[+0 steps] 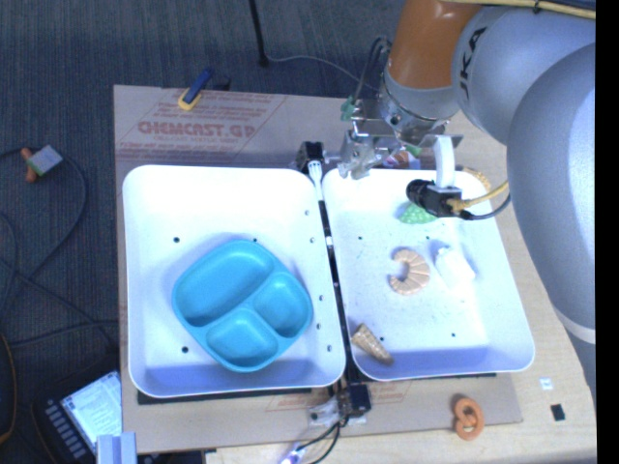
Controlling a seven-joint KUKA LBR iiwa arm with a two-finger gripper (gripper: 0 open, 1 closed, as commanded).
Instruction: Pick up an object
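Hovering over right bin [503, 356] back edge, gripper [363, 158] shows jaw state I cannot tell. Likely target: croissant-shaped toy [410, 270] mid-bin, beside white block [455, 264]. Judged light, rigid, slightly slick plastic; curved, so pinch across narrow middle of arc.

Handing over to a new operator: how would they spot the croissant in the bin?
Look in the right bin, near its middle. The croissant is a tan curved pastry lying just left of a small white object; its ridged crescent shape sets it apart.
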